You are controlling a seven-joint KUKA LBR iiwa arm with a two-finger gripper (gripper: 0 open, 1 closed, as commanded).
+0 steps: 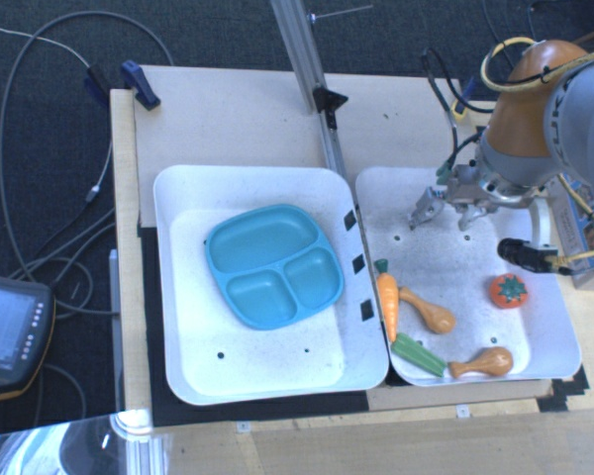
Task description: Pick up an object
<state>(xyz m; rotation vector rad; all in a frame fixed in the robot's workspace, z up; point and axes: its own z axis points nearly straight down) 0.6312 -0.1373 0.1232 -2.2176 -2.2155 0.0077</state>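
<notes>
Hovering over the back of the right bin (564,349), the gripper (444,213) has its jaws spread wide with nothing between them, apparently poised for a descent. The pickable toys cluster near the front: a carrot (387,303), two drumsticks (428,313) (483,363), a green piece (418,354) and a tomato (509,291). The blue tray (273,265) occupies the left bin (178,364).

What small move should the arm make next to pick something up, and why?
Probably lower the hand toward the near end of the right bin. It hangs above bare floor at the far end with nothing between its open fingers, while the carrot and tomato lie nearer.
</notes>
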